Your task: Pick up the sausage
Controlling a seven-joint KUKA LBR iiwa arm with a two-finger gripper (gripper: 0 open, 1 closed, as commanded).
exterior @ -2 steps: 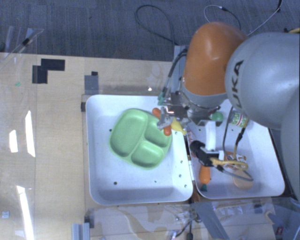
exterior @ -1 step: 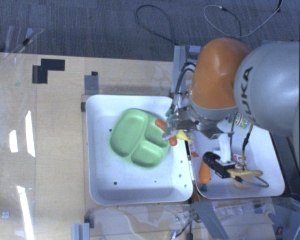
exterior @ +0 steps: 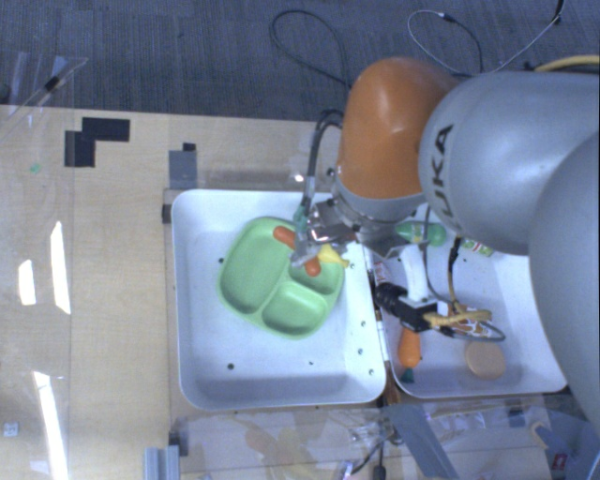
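1. Hanging over the left white bin [exterior: 202, 309], my gripper [exterior: 307, 246] sits low above the green plate [exterior: 253, 281].
2. My big grey arm [exterior: 506, 159] comes in from the right. Its orange band [exterior: 389, 122] is right above my wrist.
3. I can't make out if my gripper is spread wide or squeezed together. It is too small and dark to see.
4. The green plate lies in the middle of the left bin. It has a few sunken parts for food.
5. The sausage [exterior: 283, 234] is the small red-orange piece at the back of the plate. It lies just to the left of my gripper, very close. Whether we touch is not clear to me.
6. I see nothing in my grip.
7. A small orange bit [exterior: 312, 268] lies on the plate just in front of my gripper.
8. A yellow piece [exterior: 329, 255] sits at the right edge of the plate, just beside me.
9. The right white bin [exterior: 525, 380] is next to the left one, partly under my arm.
10. A carrot [exterior: 409, 349] lies in the right bin, near the wall between the two bins.
11. A round tan thing [exterior: 486, 361], like a cookie, sits to the right of the carrot.
12. Black cables [exterior: 309, 28] curl on the dark floor behind the bench.
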